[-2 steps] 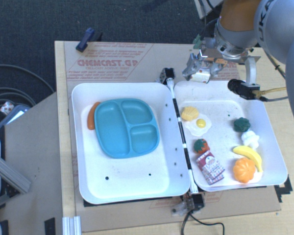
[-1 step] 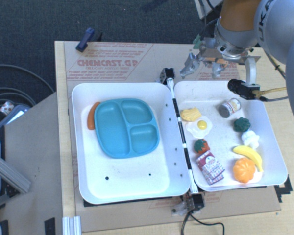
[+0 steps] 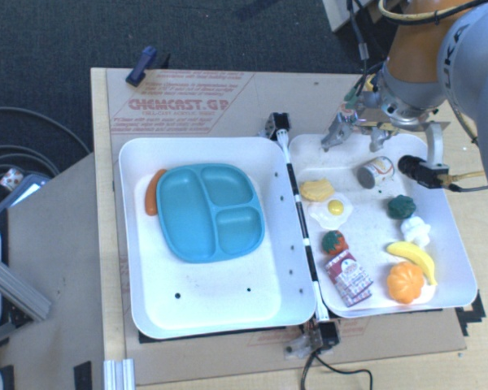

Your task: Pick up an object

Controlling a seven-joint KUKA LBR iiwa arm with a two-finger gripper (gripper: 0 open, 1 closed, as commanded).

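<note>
tool (image 3: 356,133), fingers spread wide and holding nothing, at the right bin's (image 3: 464,279) 12 o'clock rim. nearest object: small grey-and-white can (image 3: 375,172) lying on its side, at the tool's 5 o'clock, apart from it.

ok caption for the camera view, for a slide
Robot hand hovering open above the right bin's toy food; blue divided tray in the left bin.
</note>
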